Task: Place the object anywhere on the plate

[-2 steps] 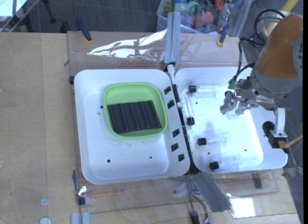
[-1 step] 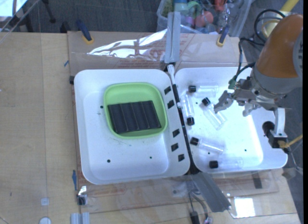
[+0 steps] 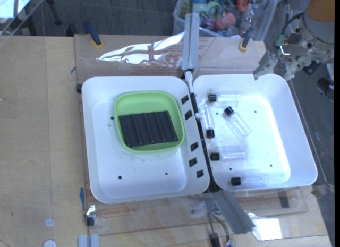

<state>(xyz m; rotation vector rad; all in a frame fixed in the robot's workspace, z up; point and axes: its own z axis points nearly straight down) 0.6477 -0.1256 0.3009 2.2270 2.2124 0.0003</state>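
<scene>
**Arm waits at the bench's far right corner**

Pale wooden bench [image 3: 37,134] bears two shallow white bins. Left bin [image 3: 101,177] holds a square green plastic plate [image 3: 125,105] carrying a ribbed black slab [image 3: 147,129]. Right bin [image 3: 297,161] holds several clear plastic vials with black caps [image 3: 234,119], scattered. Gripper [image 3: 271,68] hovers over this bin's far right corner; whether its fingers are parted, I cannot tell.

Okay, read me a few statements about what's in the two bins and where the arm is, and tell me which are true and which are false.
1. The green plate sits in the left bin. True.
2. A dark ridged block lies on the plate. True.
3. The clear vials lie on the plate. False: they lie in the right bin.
4. The gripper is over the plate. False: it is at the right bin's far edge.
</scene>
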